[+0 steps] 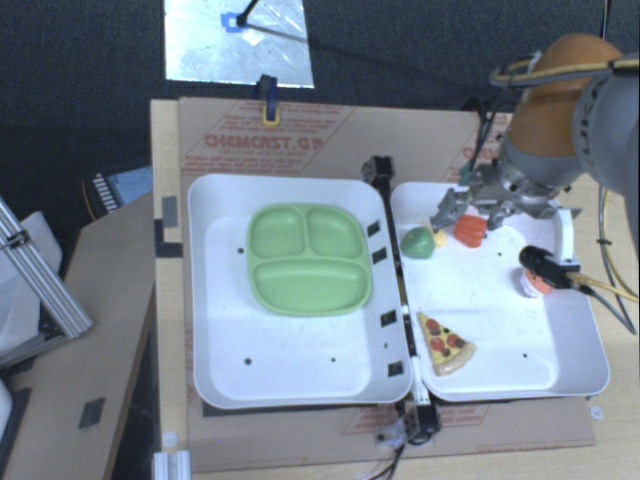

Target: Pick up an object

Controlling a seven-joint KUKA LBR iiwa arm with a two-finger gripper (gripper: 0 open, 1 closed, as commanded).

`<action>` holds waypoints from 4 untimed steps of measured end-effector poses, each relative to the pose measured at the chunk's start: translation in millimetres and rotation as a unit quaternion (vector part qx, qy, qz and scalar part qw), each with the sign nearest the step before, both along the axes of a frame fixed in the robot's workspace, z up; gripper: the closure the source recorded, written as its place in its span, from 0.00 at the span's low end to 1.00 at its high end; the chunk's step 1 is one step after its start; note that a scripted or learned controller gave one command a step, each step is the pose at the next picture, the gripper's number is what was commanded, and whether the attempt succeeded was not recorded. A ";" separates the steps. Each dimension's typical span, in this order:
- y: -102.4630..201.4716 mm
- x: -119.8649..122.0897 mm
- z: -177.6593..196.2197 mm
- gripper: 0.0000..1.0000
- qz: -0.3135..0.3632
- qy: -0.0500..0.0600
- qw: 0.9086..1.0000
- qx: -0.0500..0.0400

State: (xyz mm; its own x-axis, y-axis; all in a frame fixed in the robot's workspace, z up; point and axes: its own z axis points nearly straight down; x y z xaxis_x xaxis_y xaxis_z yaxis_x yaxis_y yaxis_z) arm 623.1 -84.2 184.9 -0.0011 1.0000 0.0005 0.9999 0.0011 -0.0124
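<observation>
My gripper (pixel 476 215) hangs over the far part of the right bin (pixel 570 358), fingers spread and open. An orange-red block (pixel 470 231) lies just below and between the fingertips; I cannot tell whether they touch it. A green rounded toy (pixel 418 242) rests to its left, near the bin's left wall. Closer to the front of the same bin lies a pizza slice toy (pixel 446 342). A small red and white object (pixel 534 284) sits at the right side of that bin.
The left bin (pixel 210 358) holds a green divided plate (pixel 308 259). A black divider with clips (pixel 390 268) runs between the bins. The arm's grey and orange wrist (pixel 560 108) looms over the right bin's far corner.
</observation>
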 end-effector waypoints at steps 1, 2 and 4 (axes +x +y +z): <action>0.1 2.8 8.2 0.00 0.001 -0.007 1.000 0.000; -0.4 3.1 -53.8 0.00 0.000 -0.006 1.000 0.000; -0.2 4.6 -89.3 1.00 0.000 -0.008 1.000 0.000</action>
State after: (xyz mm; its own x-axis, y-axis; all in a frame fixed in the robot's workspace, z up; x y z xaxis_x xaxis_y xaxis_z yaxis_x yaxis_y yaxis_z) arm 627.7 -84.4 95.6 -0.0017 1.0000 -0.0005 1.0000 0.0017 0.0033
